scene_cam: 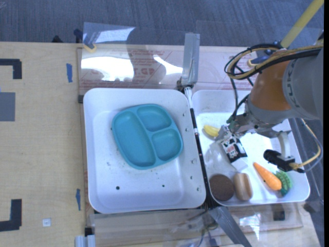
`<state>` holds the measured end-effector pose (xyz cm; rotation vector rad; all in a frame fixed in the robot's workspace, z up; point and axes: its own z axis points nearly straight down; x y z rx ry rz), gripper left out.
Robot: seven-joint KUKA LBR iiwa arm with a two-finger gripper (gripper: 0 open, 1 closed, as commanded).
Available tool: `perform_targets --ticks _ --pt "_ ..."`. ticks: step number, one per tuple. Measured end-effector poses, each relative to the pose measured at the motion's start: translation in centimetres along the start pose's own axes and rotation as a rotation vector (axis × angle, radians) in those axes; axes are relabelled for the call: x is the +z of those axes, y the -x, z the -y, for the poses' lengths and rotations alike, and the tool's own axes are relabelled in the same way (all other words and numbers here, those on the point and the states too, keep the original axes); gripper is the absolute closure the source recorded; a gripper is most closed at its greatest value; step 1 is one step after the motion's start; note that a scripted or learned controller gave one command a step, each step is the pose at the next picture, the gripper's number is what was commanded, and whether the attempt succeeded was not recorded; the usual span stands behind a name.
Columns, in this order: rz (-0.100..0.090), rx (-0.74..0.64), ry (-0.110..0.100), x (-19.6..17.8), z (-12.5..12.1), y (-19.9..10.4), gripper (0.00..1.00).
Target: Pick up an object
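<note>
The two-finger gripper (232, 144) hangs low in the right white bin (303, 192), just beside a small yellow banana (211, 131); whether it grips anything, I cannot tell. A teal divided plate (147, 136) lies in the left bin (97, 153).

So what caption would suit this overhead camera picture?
Robot arm's pincer low in the right bin among toy foods; blue divided plate in the left bin.

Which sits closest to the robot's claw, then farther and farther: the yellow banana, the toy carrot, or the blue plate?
From the gripper:
1. Banana, just to its left in the right bin.
2. Carrot, toward that bin's lower right.
3. Blue divided plate, in the left bin.
</note>
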<state>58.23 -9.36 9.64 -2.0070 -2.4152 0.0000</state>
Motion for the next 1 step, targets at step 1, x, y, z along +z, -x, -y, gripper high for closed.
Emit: perform_targets --ticks 1 --pt "0.001 0.001 0.002 -0.12 -0.04 0.08 0.0"
